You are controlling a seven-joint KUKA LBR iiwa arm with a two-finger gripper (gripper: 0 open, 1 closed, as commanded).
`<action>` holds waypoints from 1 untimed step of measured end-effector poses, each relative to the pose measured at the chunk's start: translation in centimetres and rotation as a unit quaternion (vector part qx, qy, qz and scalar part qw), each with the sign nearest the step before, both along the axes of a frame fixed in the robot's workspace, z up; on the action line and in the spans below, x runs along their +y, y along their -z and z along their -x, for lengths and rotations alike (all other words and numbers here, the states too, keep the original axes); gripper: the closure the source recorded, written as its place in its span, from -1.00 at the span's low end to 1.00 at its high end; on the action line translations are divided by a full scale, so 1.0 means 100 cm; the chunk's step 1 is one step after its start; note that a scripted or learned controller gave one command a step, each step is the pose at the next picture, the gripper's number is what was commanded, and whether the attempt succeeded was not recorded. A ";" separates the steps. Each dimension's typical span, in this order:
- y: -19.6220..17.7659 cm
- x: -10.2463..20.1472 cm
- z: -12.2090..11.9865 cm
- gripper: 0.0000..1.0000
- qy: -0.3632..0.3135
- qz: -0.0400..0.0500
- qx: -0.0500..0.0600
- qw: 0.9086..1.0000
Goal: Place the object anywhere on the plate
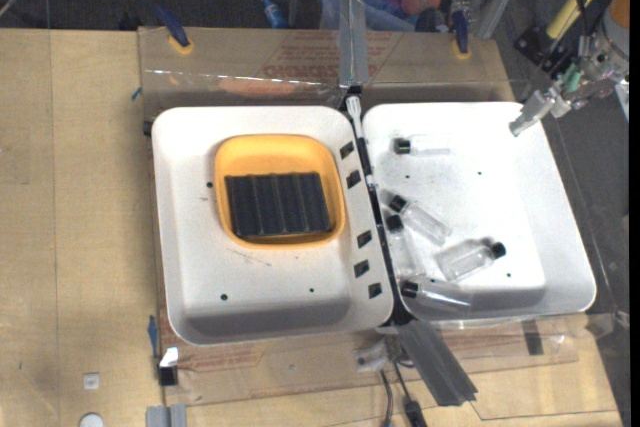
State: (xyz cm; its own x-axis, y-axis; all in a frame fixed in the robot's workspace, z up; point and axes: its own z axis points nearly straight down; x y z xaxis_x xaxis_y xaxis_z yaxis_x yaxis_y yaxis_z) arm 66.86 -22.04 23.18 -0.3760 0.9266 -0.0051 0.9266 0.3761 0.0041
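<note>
Four clear vials with black caps are noted in the right bin, seen from the one overhead camera. One vial lies near the bin's far left corner; a second lies just beside the central divider; a third lies tilted in the middle of the near half; a fourth rests against the near wall. The third and fourth are close together.

The yellow plate is seated in the left bin, with a dark ribbed insert on it. No vial is on the plate, so the task is judged not yet begun.

The gripper is held over the far right corner of the right bin, well apart from every vial. The state of the fingers cannot be told at this size; nothing is seen between them.

It is judged that a grasp comes first. The far vial stands clear of its neighbours and is recommended as the target. The fingers are best closed across its narrow body, not along its length. A roll on contact is to be expected from a smooth cylinder, so a centred, vertical descent is advised.
</note>
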 end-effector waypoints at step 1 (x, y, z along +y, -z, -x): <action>-0.004 -0.001 0.000 -1.00 -0.155 0.000 0.000 0.988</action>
